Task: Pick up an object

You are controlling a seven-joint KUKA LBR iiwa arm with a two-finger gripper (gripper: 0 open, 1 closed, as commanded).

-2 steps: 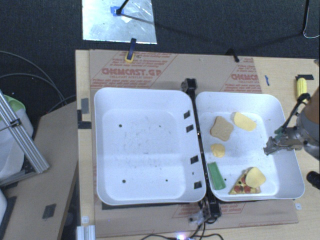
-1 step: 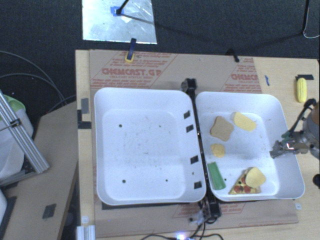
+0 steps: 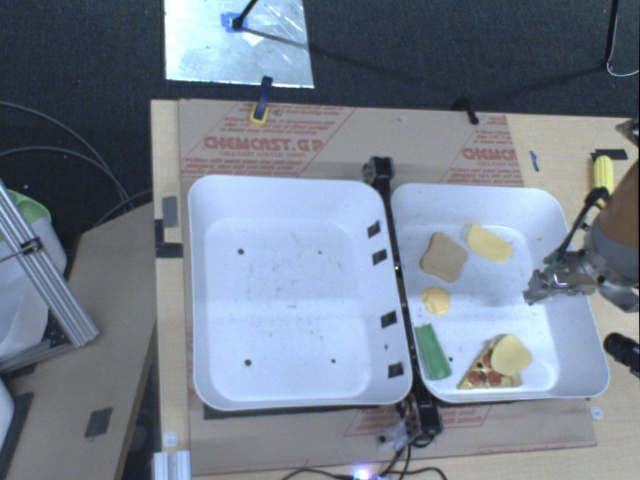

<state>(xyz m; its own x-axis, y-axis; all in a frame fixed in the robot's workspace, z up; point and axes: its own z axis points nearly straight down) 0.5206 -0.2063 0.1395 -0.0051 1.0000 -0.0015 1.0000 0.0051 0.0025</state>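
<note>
The right bin (image 3: 540,208) holds several toy foods: a tan bread slice (image 3: 443,256), a yellow piece (image 3: 489,243) at the back, a small yellow round piece (image 3: 436,300), a green strip (image 3: 433,351) near the front left, and a pizza slice (image 3: 487,370) with a yellow piece (image 3: 511,353) on it. My gripper (image 3: 545,285) hangs at the right side of this bin, right of the bread and above the pizza slice. Nothing shows between its tips.
The left bin (image 3: 215,208) lies beside the right one, with a black divider clip strip (image 3: 392,268) between them. The grey arm comes in at the right edge. A yellow-handled tool (image 3: 603,173) lies on the bench at the far right.
</note>
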